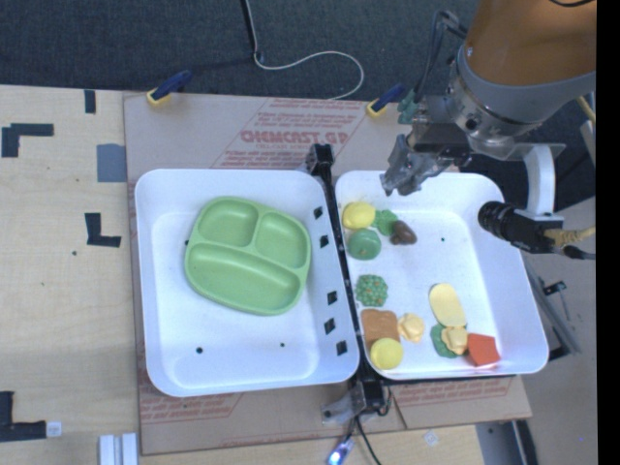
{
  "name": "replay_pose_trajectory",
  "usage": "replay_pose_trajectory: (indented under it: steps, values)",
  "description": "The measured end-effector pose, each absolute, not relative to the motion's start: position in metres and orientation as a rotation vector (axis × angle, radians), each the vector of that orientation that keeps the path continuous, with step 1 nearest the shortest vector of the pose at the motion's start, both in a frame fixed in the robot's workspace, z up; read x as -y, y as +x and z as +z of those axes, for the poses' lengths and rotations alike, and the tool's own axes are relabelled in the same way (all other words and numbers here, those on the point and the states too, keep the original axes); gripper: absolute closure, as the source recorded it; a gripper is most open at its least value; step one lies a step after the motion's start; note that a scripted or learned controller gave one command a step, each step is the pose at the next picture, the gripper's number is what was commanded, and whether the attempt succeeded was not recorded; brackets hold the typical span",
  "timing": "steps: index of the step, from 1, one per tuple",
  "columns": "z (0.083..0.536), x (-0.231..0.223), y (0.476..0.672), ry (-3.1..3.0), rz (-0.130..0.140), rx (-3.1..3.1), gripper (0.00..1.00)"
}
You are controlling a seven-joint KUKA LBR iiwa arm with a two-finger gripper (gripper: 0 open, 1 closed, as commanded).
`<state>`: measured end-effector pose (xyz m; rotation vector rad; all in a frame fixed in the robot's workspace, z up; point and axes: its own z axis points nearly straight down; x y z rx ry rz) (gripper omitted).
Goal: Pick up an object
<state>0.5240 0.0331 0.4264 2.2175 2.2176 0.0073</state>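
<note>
While nothing sits between the fingers, we judge the pick as not yet begun in earnest: in the camera view the gripper (397,184) hangs over the far left corner of the right bin (504,289), its dark fingers pointing down and standing a little apart, with only white bin floor showing beneath them. We read that as a narrow opening holding nothing. Every toy food lies loose on the bin floor, so the whole of the grasp, the closing and the lift are left to do.

We take the nearest candidates to be the cluster just near of the fingertips, along the bin's left wall. A yellow lemon-like piece (357,214) lies closest, with a small dark green piece (387,223) and a brown piece (403,232) just beside it on the right, and a round green piece (364,245) touching or almost touching the lemon on its near side. They are small, rounded and crowded, so we expect a clean grip on one alone to be awkward.

Nearer to us lie a broccoli floret (371,289), an orange-brown slab (379,323), a yellow ball (386,354), a pale yellow lump (412,328), a yellow oval slice (447,304) and a red block (483,350) at the near right.

In the left bin (165,356) a green divided plate (248,254) lies flat, well apart from the gripper.
</note>
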Motion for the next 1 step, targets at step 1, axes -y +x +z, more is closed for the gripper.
replay_pose_trajectory:
  steps: [1]
  values:
    - [0.4423,-0.0493,0.4821,2.218,0.001,-2.226,1.0]
